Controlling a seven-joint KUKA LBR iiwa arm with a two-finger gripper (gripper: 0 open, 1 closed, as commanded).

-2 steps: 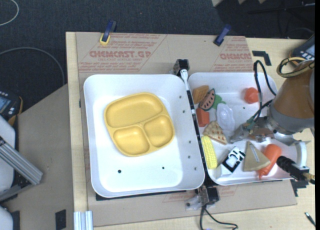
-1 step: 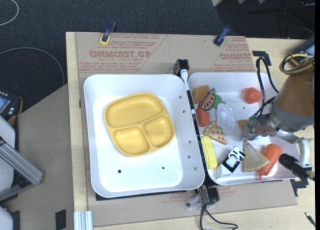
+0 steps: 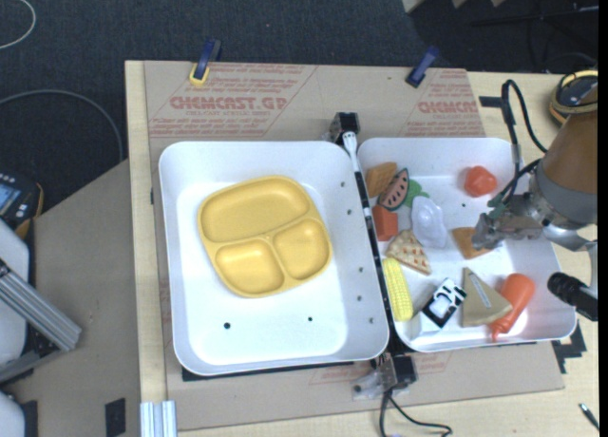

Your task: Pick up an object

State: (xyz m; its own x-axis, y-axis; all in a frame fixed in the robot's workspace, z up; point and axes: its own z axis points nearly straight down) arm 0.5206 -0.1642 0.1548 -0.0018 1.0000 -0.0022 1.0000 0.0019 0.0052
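Gripper [image 3: 486,232] is down in the right bin [image 3: 494,152], right at a small brown piece [image 3: 465,241]; I cannot tell whether it grips. Nothing looks lifted yet. Left bin [image 3: 180,264] holds 1 yellow tray [image 3: 263,235]. Cardboard-topped bench [image 3: 285,93], dark carpet [image 3: 142,8] beyond.

Lab: clamped bench [image 3: 285,93], cables [image 3: 514,122]

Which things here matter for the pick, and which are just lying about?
In play: gripper low in the right bin; brown piece beside it, red piece, carrot, corn, watermelon slice.

Lying about: yellow divided plate in left bin; clamps.
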